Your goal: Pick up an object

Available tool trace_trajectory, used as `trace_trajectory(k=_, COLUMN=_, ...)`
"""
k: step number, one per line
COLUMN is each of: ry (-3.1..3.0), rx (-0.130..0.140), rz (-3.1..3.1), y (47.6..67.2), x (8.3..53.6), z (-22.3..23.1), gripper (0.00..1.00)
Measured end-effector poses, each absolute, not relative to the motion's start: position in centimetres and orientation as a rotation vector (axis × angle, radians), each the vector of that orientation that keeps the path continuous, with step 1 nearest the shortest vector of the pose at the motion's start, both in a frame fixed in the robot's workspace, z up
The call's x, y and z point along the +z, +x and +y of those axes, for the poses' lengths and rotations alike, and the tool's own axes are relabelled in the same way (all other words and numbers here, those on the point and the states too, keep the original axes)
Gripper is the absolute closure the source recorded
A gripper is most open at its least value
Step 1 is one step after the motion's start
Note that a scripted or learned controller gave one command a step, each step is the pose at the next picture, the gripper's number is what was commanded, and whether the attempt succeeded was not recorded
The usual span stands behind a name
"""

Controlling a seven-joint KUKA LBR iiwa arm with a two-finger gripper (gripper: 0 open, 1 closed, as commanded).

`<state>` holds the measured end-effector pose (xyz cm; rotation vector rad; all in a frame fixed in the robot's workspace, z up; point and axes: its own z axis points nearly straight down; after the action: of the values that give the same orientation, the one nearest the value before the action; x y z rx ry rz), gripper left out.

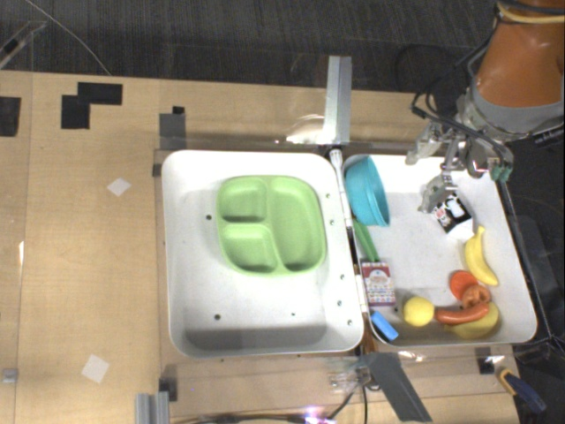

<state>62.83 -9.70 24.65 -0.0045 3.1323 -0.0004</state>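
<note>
End effector above the right white bin, finger opening indeterminate; small black-and-white object lies just beneath. Advisable: centre over it, descend vertically, then close.

The arm enters from the upper right corner, its broad orange band filling that corner and its grey wrist section sitting just below the band. From there it points downward and a little to the left. Dark cables loop out around the wrist on its left side. The metal gripper hangs beneath the wrist, low over the far right part of the scene (its linkage reads as a cluster of pale struts and joints). It sits upright rather than tilted far over, with its lower tip toward the camera.
</note>
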Motion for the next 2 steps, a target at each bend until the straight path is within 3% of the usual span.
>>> trace_trajectory(k=1, ry=-0.102, rx=-0.003, rz=3.134, y=63.2, x=20.0, z=-17.5, gripper=0.0)
trace_trajectory(k=2, ry=-0.181, rx=-0.007, rz=3.121, y=62.8, x=9.0, z=-20.6, gripper=0.0)
